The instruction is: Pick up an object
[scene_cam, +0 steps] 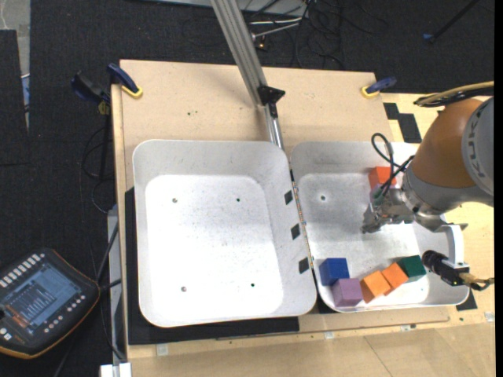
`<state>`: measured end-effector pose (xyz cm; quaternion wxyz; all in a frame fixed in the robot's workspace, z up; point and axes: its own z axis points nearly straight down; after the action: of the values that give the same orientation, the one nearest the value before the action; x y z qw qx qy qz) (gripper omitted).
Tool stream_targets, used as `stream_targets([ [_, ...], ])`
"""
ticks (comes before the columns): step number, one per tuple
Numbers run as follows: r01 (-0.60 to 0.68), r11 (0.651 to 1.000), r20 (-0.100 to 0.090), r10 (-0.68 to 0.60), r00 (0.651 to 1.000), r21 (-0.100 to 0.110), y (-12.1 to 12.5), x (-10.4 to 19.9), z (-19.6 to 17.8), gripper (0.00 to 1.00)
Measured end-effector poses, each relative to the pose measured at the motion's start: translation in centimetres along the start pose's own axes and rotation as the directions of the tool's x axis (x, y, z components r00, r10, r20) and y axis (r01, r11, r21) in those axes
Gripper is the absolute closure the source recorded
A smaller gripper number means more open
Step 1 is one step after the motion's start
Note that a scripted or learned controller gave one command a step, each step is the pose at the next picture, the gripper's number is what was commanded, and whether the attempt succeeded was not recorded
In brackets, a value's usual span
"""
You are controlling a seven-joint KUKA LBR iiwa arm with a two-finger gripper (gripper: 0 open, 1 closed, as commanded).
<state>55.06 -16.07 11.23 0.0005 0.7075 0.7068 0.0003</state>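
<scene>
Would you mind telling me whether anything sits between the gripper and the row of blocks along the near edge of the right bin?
Nothing visible does. The gripper hangs over bare floor of the right bin. The blue block, purple block, orange block and green block lie nearer the camera, across open bin floor.

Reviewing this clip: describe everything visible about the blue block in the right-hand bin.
The blue block is a small solid-coloured cube with a matte look, lying near the front of the right bin, close to its left wall. It sits flat on the bin floor, slightly turned relative to the bin edges. A purple block lies just in front and to its right, close or touching; contact cannot be told. The gripper is apart from it, further back in the bin.
</scene>
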Motion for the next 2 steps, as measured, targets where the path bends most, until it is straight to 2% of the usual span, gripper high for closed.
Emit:
stream_targets([
  [2,0.003,1.000,0.002,-0.003,1.000,-0.005,0.7,0.1,-8.7,1.00],
])
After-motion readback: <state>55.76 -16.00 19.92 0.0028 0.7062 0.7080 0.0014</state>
